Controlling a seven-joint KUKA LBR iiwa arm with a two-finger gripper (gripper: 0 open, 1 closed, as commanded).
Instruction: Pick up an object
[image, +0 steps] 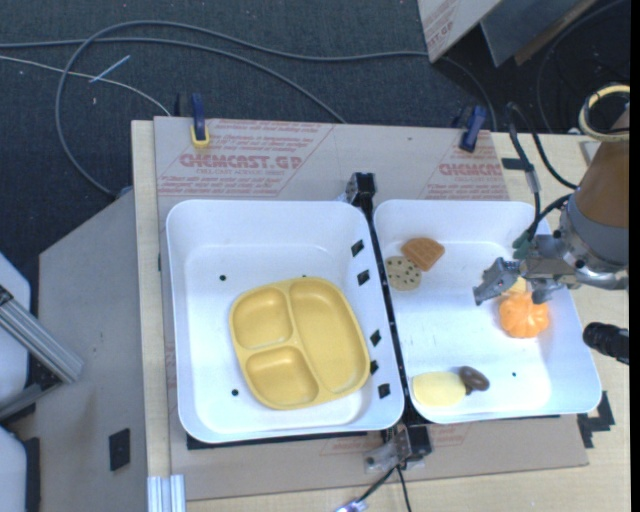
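Overhead slanted view of the desk (250, 150) carrying two shallow white bins side by side. The left bin (200, 240) holds a yellow three-compartment tray (298, 342), lying flat near the bin's middle. The right bin (450, 330) holds five small items: a tan wedge-shaped piece (424, 251) and a round speckled cookie (402, 272) touching it near the far left corner; a pale yellow rounded piece (438, 389) with a small dark brown piece (474, 379) against its right side near the front edge; and an orange pumpkin-like object (524, 315) toward the right wall. The arm (606, 200) enters from the right. Its end effector (516, 278) sits just above and behind the orange object, fingers spread apart and grasping nothing.
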